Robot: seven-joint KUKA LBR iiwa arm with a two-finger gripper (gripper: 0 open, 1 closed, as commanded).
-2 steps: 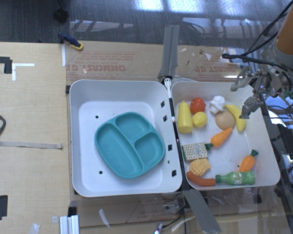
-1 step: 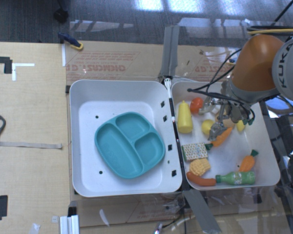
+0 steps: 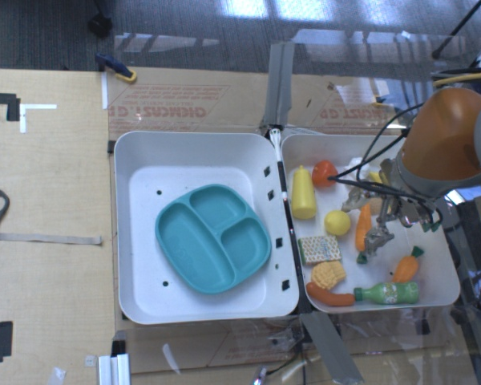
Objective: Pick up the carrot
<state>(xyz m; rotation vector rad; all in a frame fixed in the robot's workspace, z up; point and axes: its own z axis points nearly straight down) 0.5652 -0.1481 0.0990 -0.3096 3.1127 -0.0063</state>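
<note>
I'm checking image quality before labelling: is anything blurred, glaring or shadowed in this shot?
Camera view: sunlight stripes brighten the floor at the top; the teal plate and left bin are sharp and evenly lit; the gripper looks soft and cluttered by cables, beside an orange piece; the carrot is clear.
</note>
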